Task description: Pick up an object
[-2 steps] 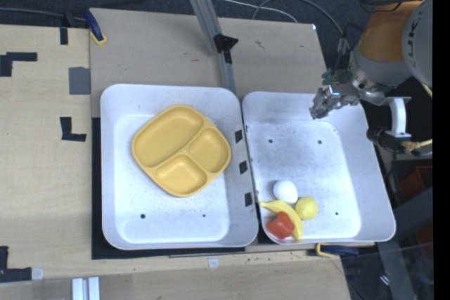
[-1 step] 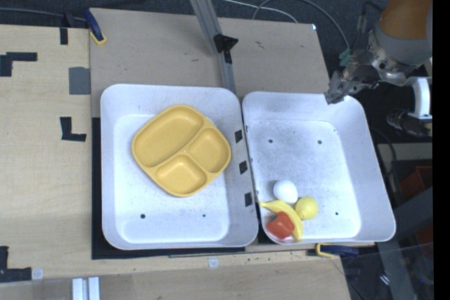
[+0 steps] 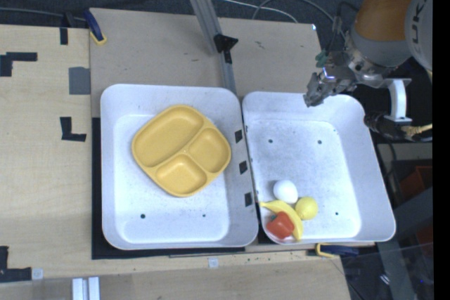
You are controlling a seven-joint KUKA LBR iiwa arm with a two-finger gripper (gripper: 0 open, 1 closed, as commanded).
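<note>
A small heap of toy items lies in the near left corner of the right bin [image 3: 351,151]: a white ball [image 3: 285,190], a yellow piece [image 3: 305,207], a yellow banana-like piece [image 3: 283,208] and a red piece [image 3: 280,225]. My gripper [image 3: 316,92] hangs over the far edge of the right bin, well away from the heap. Nothing shows between its fingers. A yellow divided plate [image 3: 181,150] lies in the left bin [image 3: 116,172].
A grey metal pole [image 3: 200,0] slants down from the top to the far seam between the bins. Cables [image 3: 281,7] run across the dark floor behind the bench. Black tape marks [image 3: 70,128] sit on the wooden bench at left.
</note>
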